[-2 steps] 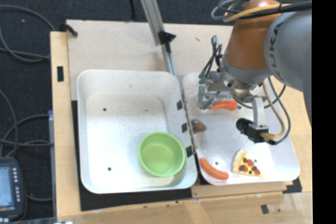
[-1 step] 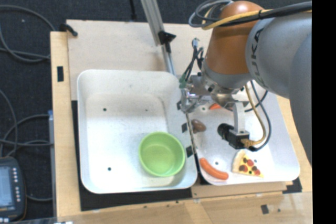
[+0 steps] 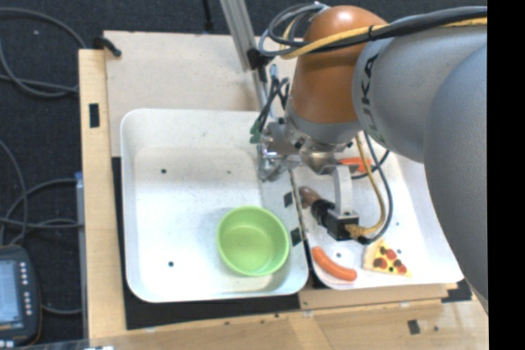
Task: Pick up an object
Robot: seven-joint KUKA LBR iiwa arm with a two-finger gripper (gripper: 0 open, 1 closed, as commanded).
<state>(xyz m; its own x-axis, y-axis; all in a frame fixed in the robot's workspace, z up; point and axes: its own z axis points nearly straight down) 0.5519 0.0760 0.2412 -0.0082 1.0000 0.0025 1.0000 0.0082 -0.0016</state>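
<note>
1. Grey arm (image 3: 426,94), orange-banded, looms beyond and right of the green bowl (image 3: 253,240).
2. White left bin (image 3: 164,193) holds that bowl in its near right corner.
3. White right bin (image 3: 410,234) lies right of the bowl.
4. Gripper (image 3: 269,164) hangs just beyond the bowl; open or closed, I cannot tell.
5. Orange sausage (image 3: 335,265) lies right of the bowl, with the pizza slice (image 3: 385,260) further right.

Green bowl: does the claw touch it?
Apart. The camera view shows bare floor of the left bin between the green bowl and the claw.
</note>
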